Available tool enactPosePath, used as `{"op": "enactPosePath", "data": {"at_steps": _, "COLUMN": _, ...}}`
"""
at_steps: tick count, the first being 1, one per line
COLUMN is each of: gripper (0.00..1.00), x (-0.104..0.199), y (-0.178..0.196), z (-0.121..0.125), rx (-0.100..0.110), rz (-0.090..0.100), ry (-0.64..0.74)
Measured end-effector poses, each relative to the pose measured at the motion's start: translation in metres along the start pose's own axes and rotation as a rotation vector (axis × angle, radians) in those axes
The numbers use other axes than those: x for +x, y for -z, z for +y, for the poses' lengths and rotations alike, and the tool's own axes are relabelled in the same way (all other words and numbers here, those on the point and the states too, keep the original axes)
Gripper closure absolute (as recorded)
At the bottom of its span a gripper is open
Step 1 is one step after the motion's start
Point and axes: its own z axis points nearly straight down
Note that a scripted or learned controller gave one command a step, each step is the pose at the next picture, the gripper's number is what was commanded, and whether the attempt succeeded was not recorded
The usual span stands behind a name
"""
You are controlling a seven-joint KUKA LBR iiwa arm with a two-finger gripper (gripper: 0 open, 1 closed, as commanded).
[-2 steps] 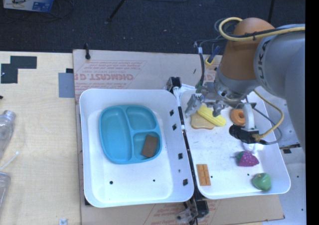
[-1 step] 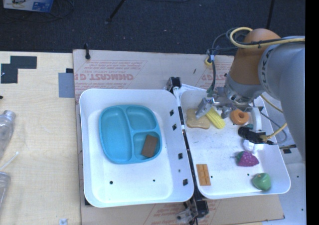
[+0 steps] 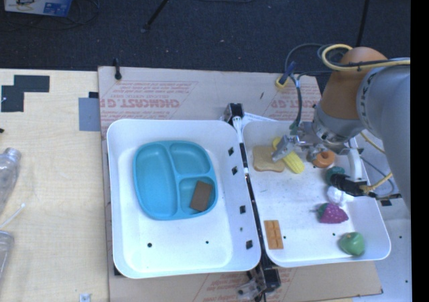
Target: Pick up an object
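My gripper [image 3: 288,148] hangs low over the far left part of the right bin [image 3: 375,254]. It is directly above a yellow corn piece [image 3: 293,163] and a tan bread slice [image 3: 267,160], and seems to touch or nearly touch the corn. A small orange piece [image 3: 325,158] lies just to its right. Further right are a teal and white object [image 3: 337,185], a purple grape bunch [image 3: 332,213] and a green fruit [image 3: 352,243]. An orange wafer [image 3: 273,234] lies near the bin's front left.
The left bin [image 3: 134,254] holds a blue divided plate [image 3: 161,180] with a brown block [image 3: 201,195] in its right compartment. Cables loop near the arm [image 3: 362,93] at the right bin's far right. A clear plastic bottle [image 3: 7,167] lies at the far left.
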Motion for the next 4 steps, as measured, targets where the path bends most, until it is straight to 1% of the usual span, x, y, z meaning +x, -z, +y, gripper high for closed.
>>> {"op": "enactPosePath", "data": {"at_steps": 1, "gripper": 0.0, "x": 0.003, "y": -0.001, "z": 0.0, "rx": -0.002, "rz": -0.004, "ry": -0.002}}
{"op": "enactPosePath", "data": {"at_steps": 2, "gripper": 0.0, "x": -0.005, "y": -0.001, "z": 0.002, "rx": -0.004, "rz": 0.001, "ry": 0.001}}
{"op": "enactPosePath", "data": {"at_steps": 3, "gripper": 1.0, "x": -0.005, "y": 0.009, "z": 0.002, "rx": -0.003, "rz": 0.004, "ry": 0.001}}
{"op": "enactPosePath", "data": {"at_steps": 4, "gripper": 1.0, "x": 0.091, "y": 0.094, "z": -0.001, "rx": 0.003, "rz": -0.001, "ry": 0.001}}
